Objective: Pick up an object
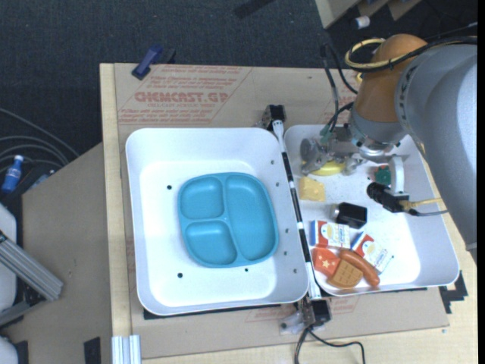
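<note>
Right bin (436, 260) — shallow, white, taken here as the landmark for all else. Arm (447, 105): grey, with an orange band (386, 78) above the wrist, reaching over the bin's far end. Gripper (322, 158): low over the bin's far left corner, grey metal fingers pointing toward the divider; whether they are apart or together cannot be told, and nothing can be seen between them. Yellow piece (331, 170): curved, banana-like, lying just under the gripper and partly hidden by it; contact cannot be judged. Pale yellow block (311, 189): on the bin floor by its left wall, just nearer the camera than the gripper. Black box (352, 214): small, near the bin's middle. Green item (384, 175): small, beside the wrist, partly covered. Red-and-white packets (341, 237) with an orange-brown toy (350, 270): clustered in the bin's near left corner. Left bin (151, 154) — touching the right bin's left side, holding a blue divided plate (226, 218) at its centre.
</note>
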Controlling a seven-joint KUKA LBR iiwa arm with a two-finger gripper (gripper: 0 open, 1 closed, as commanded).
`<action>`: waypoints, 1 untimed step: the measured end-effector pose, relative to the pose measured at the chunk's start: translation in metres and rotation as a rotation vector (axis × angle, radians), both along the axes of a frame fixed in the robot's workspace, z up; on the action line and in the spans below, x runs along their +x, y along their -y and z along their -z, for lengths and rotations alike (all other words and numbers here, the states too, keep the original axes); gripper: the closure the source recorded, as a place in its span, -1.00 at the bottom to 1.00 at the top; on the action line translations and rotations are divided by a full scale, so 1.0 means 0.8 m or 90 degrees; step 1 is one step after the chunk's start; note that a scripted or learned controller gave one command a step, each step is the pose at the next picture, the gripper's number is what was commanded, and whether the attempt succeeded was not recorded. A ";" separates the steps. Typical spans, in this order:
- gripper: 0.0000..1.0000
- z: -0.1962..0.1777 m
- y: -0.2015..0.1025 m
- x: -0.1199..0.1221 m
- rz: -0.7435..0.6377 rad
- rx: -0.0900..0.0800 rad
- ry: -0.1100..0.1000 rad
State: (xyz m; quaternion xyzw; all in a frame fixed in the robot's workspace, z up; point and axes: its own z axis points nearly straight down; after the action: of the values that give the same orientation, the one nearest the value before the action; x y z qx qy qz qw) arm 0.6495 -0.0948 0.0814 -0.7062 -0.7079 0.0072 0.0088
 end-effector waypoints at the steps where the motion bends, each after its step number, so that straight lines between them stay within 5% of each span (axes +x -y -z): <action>1: 1.00 -0.014 0.000 0.002 0.001 -0.001 0.006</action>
State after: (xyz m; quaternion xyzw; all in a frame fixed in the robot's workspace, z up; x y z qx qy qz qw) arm 0.6513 -0.0945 0.0925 -0.7066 -0.7076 0.0046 0.0049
